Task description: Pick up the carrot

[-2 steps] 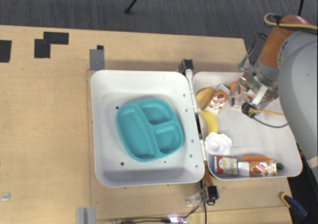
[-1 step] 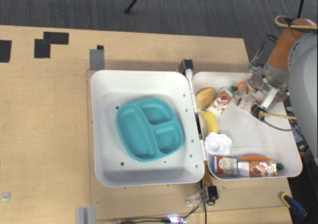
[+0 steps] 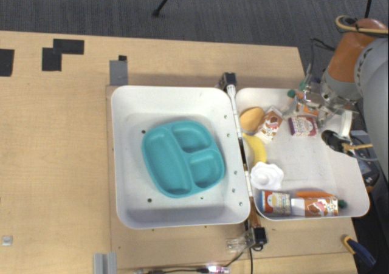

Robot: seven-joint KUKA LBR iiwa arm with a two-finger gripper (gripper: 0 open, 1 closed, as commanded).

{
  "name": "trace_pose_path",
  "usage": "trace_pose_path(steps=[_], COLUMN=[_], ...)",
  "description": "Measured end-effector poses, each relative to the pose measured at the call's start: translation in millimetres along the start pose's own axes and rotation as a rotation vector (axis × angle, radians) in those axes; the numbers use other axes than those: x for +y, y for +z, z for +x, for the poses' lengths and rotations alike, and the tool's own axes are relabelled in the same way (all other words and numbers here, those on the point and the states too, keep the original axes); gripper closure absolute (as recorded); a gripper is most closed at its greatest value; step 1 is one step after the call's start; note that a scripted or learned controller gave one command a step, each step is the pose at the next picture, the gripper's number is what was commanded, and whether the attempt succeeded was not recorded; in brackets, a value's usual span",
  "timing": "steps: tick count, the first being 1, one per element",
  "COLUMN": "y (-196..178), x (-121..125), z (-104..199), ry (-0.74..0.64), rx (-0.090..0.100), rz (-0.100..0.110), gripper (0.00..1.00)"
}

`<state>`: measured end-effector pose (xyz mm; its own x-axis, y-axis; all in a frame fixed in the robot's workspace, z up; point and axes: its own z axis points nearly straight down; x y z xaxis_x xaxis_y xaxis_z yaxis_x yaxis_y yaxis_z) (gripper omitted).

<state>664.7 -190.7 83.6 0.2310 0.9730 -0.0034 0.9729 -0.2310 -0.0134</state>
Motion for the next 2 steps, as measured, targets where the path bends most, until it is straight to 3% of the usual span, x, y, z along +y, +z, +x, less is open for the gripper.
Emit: trace_pose_path(steps=[1, 2], y=[-12.5, -78.4], x=[1.7, -2.5], z=[2.2, 37.9], ry=[-0.007, 0.345], rx=[0.0, 0.009], rz=[-0.005, -0.021], gripper=[1.0, 1.0])
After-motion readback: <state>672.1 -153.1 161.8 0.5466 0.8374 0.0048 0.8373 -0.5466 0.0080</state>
